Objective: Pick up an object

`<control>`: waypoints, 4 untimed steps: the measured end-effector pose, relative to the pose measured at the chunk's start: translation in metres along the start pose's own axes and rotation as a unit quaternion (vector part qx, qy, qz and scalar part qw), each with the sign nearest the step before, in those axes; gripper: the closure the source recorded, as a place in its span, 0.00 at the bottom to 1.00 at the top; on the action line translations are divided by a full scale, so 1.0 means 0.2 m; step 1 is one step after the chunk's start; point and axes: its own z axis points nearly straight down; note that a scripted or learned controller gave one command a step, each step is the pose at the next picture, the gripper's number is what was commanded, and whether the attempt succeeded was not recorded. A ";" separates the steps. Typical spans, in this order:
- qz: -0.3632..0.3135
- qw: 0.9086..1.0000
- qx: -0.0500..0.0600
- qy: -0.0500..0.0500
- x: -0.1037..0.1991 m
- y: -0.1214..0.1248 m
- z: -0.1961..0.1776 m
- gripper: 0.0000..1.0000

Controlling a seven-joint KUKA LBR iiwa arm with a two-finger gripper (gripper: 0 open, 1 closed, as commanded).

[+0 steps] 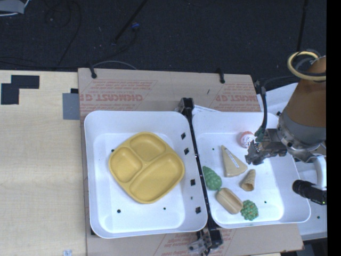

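The end effector (254,156) hung low in the right bin (290,215), just beside the cheese wedge (232,162), presumably lining up a grab; couldn't tell its grip state.

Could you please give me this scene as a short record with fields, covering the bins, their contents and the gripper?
left bin: holds a yellow divided plate
right bin: holds a wedge, cone, small ball, tan roll, two green pieces
gripper: low over the right bin, between ball and cone
finger state: cannot tell
held object: none visible
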 end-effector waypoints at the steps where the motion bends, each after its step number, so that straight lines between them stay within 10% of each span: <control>1: 0.000 1.000 0.001 0.000 0.30 0.04 0.07 1.00; 4: 0.000 1.000 0.000 -0.001 1.01 0.09 0.07 1.00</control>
